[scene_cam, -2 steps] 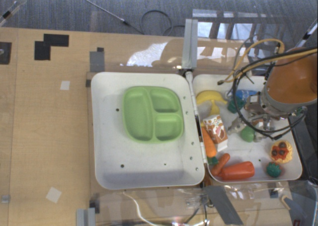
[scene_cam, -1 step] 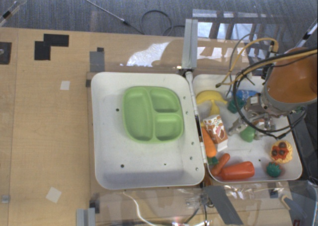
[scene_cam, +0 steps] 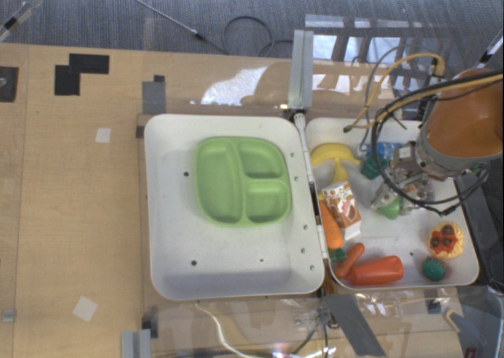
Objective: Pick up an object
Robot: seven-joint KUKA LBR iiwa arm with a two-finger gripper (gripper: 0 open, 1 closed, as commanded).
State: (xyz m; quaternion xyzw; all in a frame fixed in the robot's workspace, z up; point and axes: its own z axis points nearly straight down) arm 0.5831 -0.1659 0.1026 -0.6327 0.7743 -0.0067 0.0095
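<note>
**Claw low over the right bin**

The gripper (scene_cam: 398, 191) hangs in the right bin (scene_cam: 472, 274), just above a small green toy (scene_cam: 389, 208). Cables blur the claw, so I cannot tell its state or whether it touches the toy.

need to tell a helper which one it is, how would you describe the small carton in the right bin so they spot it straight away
Look in the right bin, the one crowded with toy food, and go to its left side by the divider. Below the yellow banana and beside the carrot lies the small carton. It is the only boxy, printed thing there, white with red-brown pictures, among rounded plain-coloured pieces.
</note>
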